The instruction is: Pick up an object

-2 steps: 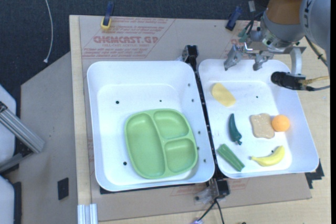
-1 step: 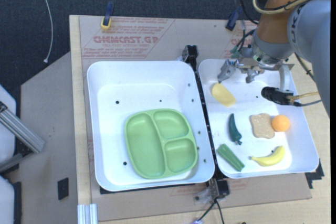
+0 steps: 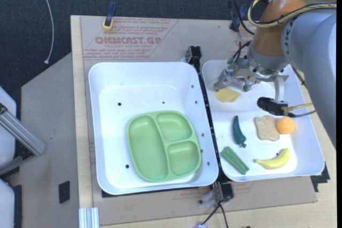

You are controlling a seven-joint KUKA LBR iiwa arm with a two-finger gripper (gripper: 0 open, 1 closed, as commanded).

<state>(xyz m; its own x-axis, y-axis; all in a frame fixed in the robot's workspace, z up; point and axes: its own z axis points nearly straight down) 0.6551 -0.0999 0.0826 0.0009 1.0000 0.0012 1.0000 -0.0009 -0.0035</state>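
Nearest the camera, a green compartment plate (image 3: 163,145) lies in the left bin (image 3: 107,83). Along the front of the right bin (image 3: 315,160) sit a green block (image 3: 234,160) and a banana (image 3: 274,159); behind them lie a dark green pepper (image 3: 238,131), a slice of toast (image 3: 265,128) and an orange ball (image 3: 286,125) touching the toast. At the back of that bin the gripper (image 3: 233,84) hangs over a pale yellow piece (image 3: 227,95). I cannot tell whether it holds anything.

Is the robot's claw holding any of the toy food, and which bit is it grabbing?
It cannot be told. The gripper sits right over the pale yellow piece in the right bin.
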